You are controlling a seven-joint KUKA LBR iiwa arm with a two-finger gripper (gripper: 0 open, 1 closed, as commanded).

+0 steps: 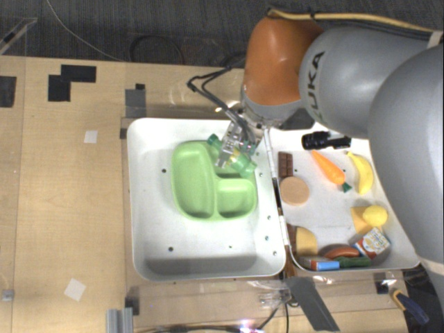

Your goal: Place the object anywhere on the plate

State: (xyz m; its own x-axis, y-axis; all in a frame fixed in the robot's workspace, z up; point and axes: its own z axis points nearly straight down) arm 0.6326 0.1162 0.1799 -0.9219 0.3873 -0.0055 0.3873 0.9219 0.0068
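A light green divided plate (208,186) lies in the left white bin (149,207), toward its upper right. My gripper (232,149) hangs over the plate's upper right corner, reaching down from the grey and orange arm. A small teal-green object (242,161) sits between its fingers, just above the plate's rim. Part of that object is hidden by the fingers, so its shape is unclear.
The right bin (406,259) holds a brown bar (285,164), a round biscuit (296,191), a carrot (327,166), a banana (361,173), a lemon (375,216) and several small items along its front edge. The arm covers that bin's upper right.
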